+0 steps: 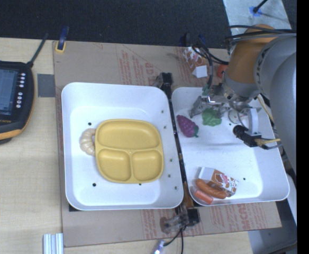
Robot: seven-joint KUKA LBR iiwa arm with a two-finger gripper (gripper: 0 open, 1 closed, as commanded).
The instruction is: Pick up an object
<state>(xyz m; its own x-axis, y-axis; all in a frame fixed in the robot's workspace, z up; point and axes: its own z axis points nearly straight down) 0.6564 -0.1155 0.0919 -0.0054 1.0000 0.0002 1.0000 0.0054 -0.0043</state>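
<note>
Cardboard sheeting (117, 62) covers the bench, and 2 white bins are seated on it side by side. A handheld control pendant (3, 99) is noted at the far left. The left bin (75, 142) is occupied by a yellow 3-compartment tray (129, 150), with a pale ridged object (87, 141) touching the tray's left edge. In the right bin (271, 179), a purple grape cluster (187, 126) is found near the left wall, a packet and orange sausage-like items (212, 187) near the front wall, and a green leafy toy (211, 117) toward the back. The gripper (214, 103) is positioned directly over the green toy, at its upper edge. Whether the jaws are apart or together cannot be told. Contact with the toy cannot be confirmed. The toy is judged the nearest candidate, lying just below the tool; the grapes lie further left.
</note>
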